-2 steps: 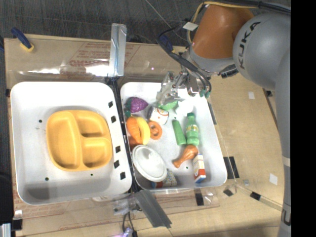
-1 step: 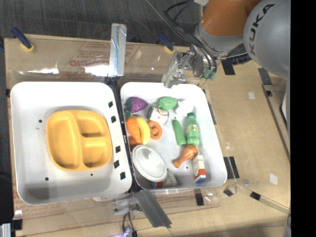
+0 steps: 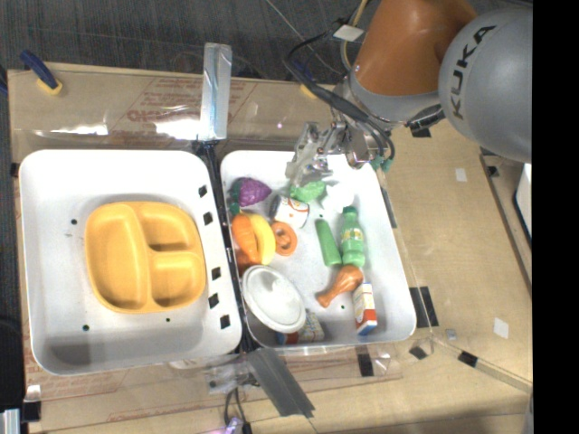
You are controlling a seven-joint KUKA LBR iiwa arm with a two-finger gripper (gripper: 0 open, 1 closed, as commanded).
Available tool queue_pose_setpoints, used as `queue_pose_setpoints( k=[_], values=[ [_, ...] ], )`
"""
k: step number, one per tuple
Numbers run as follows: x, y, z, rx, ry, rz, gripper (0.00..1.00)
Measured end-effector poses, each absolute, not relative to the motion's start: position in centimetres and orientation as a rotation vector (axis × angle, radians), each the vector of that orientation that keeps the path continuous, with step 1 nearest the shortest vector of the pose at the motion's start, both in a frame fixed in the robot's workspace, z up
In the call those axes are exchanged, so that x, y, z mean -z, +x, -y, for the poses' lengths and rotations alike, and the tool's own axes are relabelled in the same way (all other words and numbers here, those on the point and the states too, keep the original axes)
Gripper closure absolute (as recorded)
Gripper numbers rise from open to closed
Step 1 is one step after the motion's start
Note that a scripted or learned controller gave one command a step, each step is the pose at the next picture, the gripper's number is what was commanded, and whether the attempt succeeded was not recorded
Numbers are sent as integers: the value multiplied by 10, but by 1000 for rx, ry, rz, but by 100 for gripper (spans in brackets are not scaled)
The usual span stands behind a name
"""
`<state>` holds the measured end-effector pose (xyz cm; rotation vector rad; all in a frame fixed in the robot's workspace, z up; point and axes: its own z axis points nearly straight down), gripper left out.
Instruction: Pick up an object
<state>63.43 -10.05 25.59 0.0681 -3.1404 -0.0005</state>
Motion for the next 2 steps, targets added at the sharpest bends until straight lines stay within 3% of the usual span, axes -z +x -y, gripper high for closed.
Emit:
queue_pose_setpoints(
  k=[1, 2],
  values=[
    [-259, 658, 92, -2, -125, 3144, 100],
    [-271, 659, 92, -3, -120, 3150, 100]
  ],
)
